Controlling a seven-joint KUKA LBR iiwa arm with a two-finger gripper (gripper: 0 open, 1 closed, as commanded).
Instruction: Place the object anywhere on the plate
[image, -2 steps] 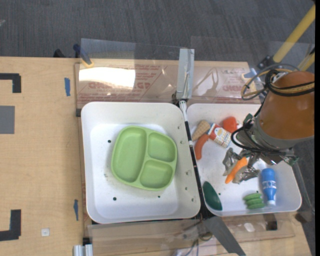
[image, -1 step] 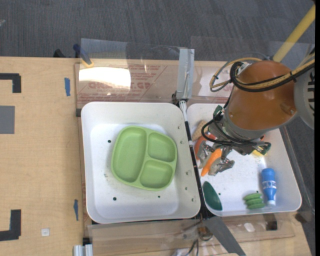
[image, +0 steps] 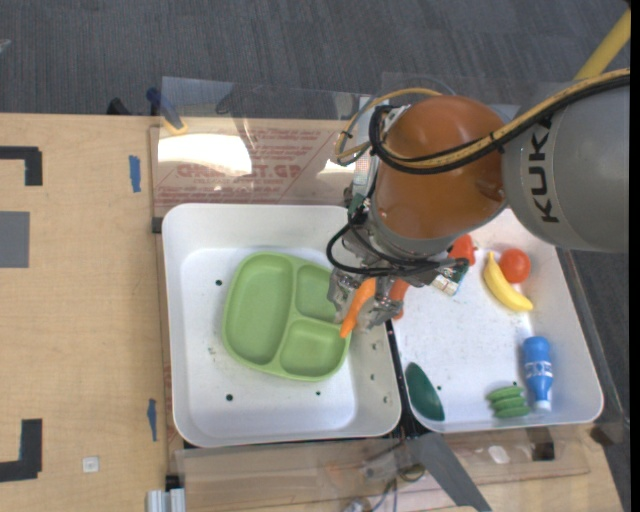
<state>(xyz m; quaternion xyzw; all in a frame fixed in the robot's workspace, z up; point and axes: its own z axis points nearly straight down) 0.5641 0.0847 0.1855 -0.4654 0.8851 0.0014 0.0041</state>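
Camera view shows an orange carrot-shaped object (image: 354, 309) between the fingers of the end effector (image: 362, 303), so we record the end effector as closed on that object. The object hangs tilted, its lower tip over the right edge of the green plate (image: 262, 305), above the boundary between the plate's upper right and lower right compartments. We cannot tell whether the tip touches the plate. The plate is a three-compartment dish lying in the left bin (image: 190, 330). The grey arm (image: 580, 170) with its orange band (image: 440, 165) reaches in from the right. In the right bin (image: 570, 300) we see a yellow banana (image: 503, 285) touching a red-orange round item (image: 515, 265), a blue bottle (image: 537, 371), a green ridged item (image: 507, 400) just beside the bottle, and a dark green item (image: 425, 392). Both bins rest on the worktop (image: 70, 300).
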